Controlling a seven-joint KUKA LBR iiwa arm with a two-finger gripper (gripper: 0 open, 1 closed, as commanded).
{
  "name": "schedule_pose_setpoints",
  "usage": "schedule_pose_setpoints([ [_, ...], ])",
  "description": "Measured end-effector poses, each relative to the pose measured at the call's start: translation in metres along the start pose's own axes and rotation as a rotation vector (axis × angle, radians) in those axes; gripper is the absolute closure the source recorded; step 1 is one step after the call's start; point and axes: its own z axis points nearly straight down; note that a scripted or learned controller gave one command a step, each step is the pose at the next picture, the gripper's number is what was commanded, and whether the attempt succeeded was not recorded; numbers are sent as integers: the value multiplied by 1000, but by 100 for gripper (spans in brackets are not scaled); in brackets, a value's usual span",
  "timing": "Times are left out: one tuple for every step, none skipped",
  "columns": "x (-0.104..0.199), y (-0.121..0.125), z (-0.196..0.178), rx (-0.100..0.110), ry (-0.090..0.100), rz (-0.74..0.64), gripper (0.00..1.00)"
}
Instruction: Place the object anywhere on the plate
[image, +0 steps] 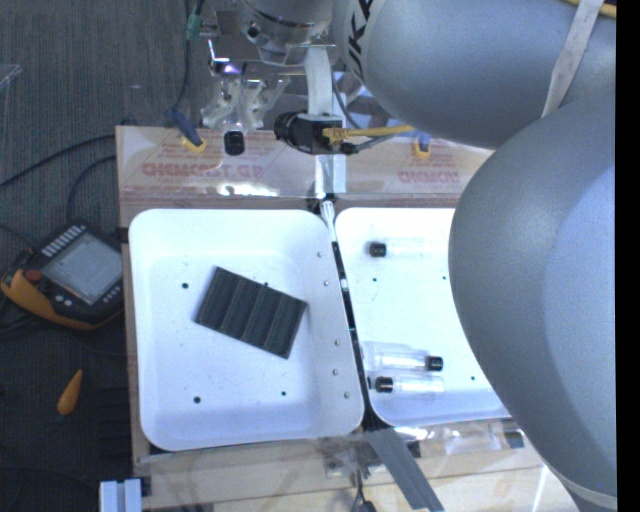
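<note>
Glossy white plastic bins (160, 300), a matt dark ribbed plate (250, 311), clear black-capped plastic tubes (405, 358).

high slanted view over 2 bins (240, 225)

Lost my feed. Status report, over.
Arm overhangs right bin. Three clear tubes there. Dark ridged plate in left bin, bare.

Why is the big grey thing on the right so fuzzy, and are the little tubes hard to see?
In the camera view, the arm sits close to the lens, so it looks soft; the clear tubes nearly vanish against the bright right bin; the dark ridged plate looks sharp.
</note>
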Motion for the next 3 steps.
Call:
schedule_pose_setpoints([
  [-10,-5,-21,-3,2,-520,100],
  [-8,-1,-22,-6,3,-1292,100],
  [4,-13,-22,-8,4,-1643,100],
])
